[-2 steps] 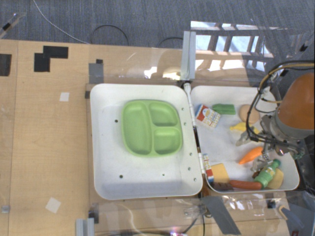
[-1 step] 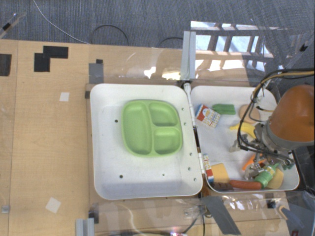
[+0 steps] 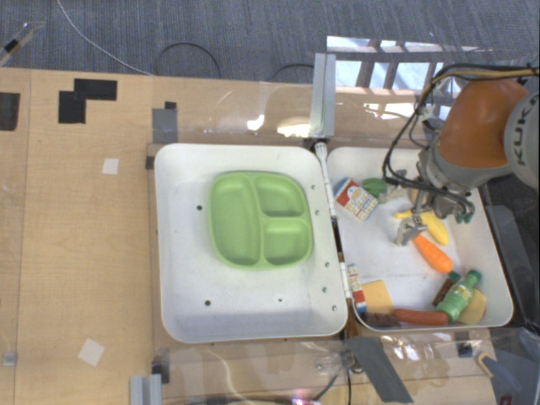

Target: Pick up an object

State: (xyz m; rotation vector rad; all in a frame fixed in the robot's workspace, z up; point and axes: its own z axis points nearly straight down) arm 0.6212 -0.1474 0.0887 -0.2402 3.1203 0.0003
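The grey arm (image 3: 485, 129) with its orange band reaches in from the right over the right bin (image 3: 498, 260). Its tool (image 3: 411, 229) hangs low in that bin, right at a yellow banana (image 3: 432, 224). Whether the tool is released or clenched cannot be told from this angle, and nothing is clearly seen between its tips. Just below the banana lies an orange carrot (image 3: 434, 254). A small printed carton (image 3: 355, 199) sits near the bin's upper left. Along the lower edge lie a red sausage (image 3: 418, 317), a yellow block (image 3: 377, 294) and a green bottle (image 3: 460, 292). The left bin (image 3: 181, 251) on the bench (image 3: 76, 251) holds a green divided plate (image 3: 259, 218).
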